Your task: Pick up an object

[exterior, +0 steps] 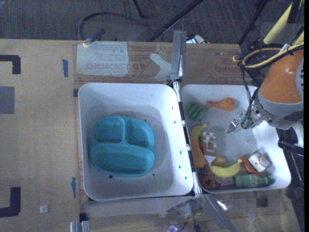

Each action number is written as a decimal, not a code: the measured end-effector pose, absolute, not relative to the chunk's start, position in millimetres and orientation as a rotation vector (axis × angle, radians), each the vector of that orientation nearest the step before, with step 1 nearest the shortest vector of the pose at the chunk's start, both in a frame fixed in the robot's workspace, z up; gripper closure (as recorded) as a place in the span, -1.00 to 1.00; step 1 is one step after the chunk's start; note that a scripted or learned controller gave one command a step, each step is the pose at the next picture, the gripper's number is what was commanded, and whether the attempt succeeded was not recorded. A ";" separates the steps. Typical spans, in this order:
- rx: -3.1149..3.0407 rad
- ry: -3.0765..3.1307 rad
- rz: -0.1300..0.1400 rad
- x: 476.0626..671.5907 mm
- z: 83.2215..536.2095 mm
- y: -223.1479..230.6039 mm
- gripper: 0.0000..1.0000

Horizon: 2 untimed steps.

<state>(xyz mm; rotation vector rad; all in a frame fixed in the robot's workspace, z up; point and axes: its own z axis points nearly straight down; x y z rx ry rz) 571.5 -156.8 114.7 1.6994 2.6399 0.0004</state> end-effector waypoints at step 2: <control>1.460 2.781 0.000 529.0 166.5 -146.9 1.00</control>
